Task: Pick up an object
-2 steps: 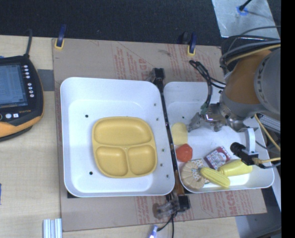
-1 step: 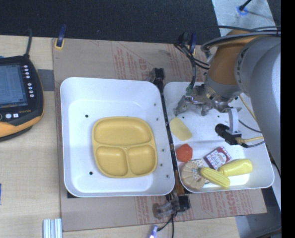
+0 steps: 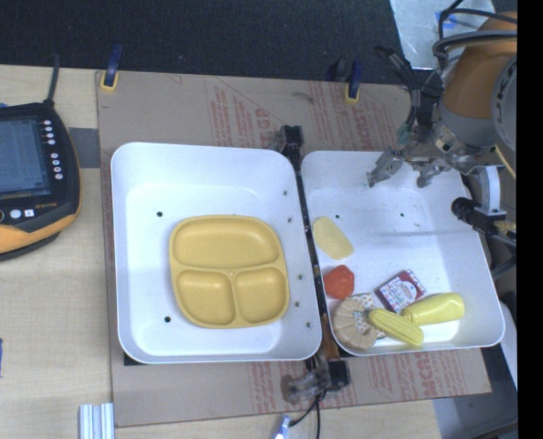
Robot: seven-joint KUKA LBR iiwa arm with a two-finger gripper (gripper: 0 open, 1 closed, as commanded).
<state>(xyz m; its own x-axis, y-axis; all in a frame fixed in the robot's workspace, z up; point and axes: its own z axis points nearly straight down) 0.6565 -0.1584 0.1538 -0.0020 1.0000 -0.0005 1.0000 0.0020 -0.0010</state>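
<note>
Jaws spread apart over right bin [image 3: 473, 245] far edge, yellow oval piece [image 3: 331, 238] well apart, lower left.

Tray [image 3: 228, 271] in left bin [image 3: 134, 181]; food items in right bin [image 3: 468, 245].

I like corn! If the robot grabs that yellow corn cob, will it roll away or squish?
The corn looks like a hard, glossy toy, so it probably won't squish but may be slippery. Its rounded, long shape could roll if nudged sideways. It leans against the cookie and banana, which may steady it.
</note>
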